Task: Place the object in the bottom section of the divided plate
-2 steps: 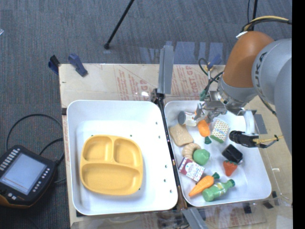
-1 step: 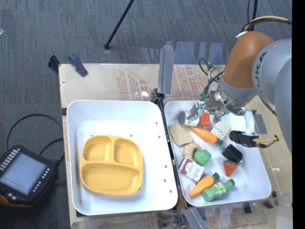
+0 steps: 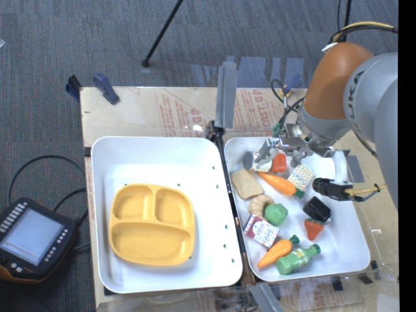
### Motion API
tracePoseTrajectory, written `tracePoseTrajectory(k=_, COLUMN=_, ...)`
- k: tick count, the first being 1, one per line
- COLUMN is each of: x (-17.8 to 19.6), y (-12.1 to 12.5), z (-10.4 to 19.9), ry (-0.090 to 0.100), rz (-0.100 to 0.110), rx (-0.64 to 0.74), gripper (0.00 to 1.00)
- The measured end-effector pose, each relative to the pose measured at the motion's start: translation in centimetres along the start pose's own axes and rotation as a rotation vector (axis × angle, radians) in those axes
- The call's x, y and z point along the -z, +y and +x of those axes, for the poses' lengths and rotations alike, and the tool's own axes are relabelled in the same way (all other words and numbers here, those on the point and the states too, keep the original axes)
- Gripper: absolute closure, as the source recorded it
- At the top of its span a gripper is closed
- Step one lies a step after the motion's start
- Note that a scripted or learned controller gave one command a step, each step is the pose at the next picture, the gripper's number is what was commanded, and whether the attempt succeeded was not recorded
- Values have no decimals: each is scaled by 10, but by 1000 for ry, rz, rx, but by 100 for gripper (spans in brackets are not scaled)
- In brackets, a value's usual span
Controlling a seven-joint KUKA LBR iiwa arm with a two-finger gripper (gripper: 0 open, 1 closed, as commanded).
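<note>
While the gripper (image 3: 275,151) hangs low over the far end of the right bin (image 3: 359,238), the divided plate (image 3: 112,230) lies by itself in the left bin (image 3: 99,174), well apart from it. The plate is yellow and rounded at the corners, with raised ridges that split it into two small sections on the far side and one wide section along the near side. All three sections are bare.

Whether the gripper is spread or pressed together cannot be told from this angle, and nothing can be seen held in it. Just beneath it sits a small red-orange piece (image 3: 279,164), with a grey piece (image 3: 249,159) to its left.

The other toy foods crowd the right bin: a carrot (image 3: 278,183) lying at a slant, a tan bread slice (image 3: 246,183), a pale ring-shaped roll (image 3: 259,204) touching a green pepper (image 3: 276,213), a red and white packet (image 3: 261,231), a second carrot (image 3: 275,253) beside a green bottle (image 3: 298,259), a strawberry (image 3: 313,228) and a black block (image 3: 317,208).
</note>
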State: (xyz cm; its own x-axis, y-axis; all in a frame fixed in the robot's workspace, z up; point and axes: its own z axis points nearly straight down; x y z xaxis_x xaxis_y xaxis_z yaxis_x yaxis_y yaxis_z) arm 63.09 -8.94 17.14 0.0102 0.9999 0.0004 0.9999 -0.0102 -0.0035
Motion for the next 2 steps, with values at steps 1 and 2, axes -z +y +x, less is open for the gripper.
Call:
tracePoseTrajectory(k=1, x=0, y=0, z=0, ry=0, rz=0, rx=0, gripper=0)
tracePoseTrajectory(k=2, x=0, y=0, z=0, ry=0, rz=0, rx=0, gripper=0)
